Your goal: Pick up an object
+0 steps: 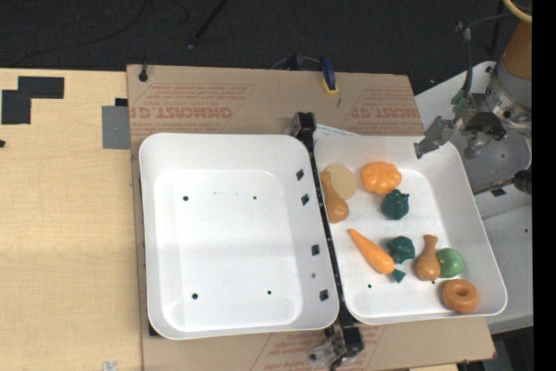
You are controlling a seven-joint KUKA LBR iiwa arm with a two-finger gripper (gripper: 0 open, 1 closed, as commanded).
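Observation:
The right bin (486, 274) holds several toy foods. An orange pepper (380, 177) lies at the back, with a dark green piece (395, 204) just in front of it. A carrot (372, 250) lies slantwise in the middle beside a dark green broccoli (400, 248). A brown gourd (426, 261), a green apple (451, 261) and a donut (460, 296) sit at the front right. A tan bread piece (335, 202) and a pale round piece (344, 181) lie by the left wall. My gripper (452, 139) hovers over the bin's back right corner, apart from all of them.
The left bin (152, 230) stands beside the right one on a cardboard sheet (226, 104). A black divider clip strip (314, 213) runs between the bins. The grey arm with its orange band (519, 48) comes in from the right, above a white side table (512, 230).

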